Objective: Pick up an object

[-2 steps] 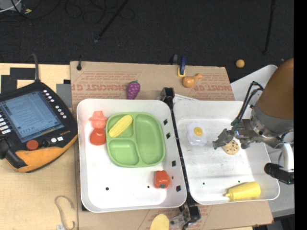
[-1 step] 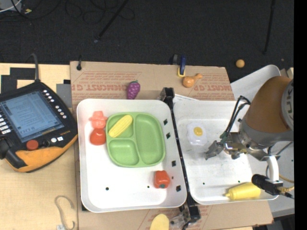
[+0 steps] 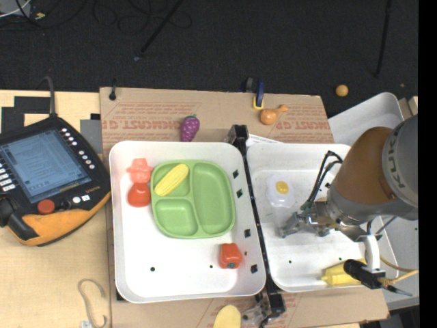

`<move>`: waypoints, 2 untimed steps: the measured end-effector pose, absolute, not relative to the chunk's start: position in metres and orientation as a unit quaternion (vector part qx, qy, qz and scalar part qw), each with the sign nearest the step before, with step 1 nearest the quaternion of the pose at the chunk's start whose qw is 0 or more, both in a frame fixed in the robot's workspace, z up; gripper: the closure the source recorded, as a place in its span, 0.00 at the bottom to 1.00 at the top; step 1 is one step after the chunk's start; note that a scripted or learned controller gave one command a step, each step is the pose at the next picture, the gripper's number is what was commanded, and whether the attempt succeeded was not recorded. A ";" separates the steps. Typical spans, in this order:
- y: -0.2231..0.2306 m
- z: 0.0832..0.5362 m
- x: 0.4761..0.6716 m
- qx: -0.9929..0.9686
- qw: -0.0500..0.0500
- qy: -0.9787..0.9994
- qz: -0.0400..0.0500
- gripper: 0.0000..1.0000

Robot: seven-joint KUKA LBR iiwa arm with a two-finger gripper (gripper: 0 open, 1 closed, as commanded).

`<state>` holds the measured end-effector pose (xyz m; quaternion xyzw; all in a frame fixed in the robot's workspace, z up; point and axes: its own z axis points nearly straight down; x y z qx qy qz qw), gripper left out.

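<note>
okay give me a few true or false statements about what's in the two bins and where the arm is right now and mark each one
1. The corn cob lies in a compartment of the green tray. True.
2. The green tray sits in the right bin. False: it sits in the left bin.
3. The claw is over the right bin. True.
4. The red pepper lies inside the green tray. False: it lies on the left bin's floor, just off the tray's lower right corner.
5. The purple grapes lie outside both bins, on the cardboard. True.
6. The egg is in the left bin. False: it is in the right bin.
</note>
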<state>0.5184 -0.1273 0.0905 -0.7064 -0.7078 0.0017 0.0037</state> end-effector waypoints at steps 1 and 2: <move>-0.130 0.103 0.519 -0.709 0.003 -0.705 0.001 1.00; -0.133 0.162 0.511 -0.709 -0.001 -0.705 -0.001 1.00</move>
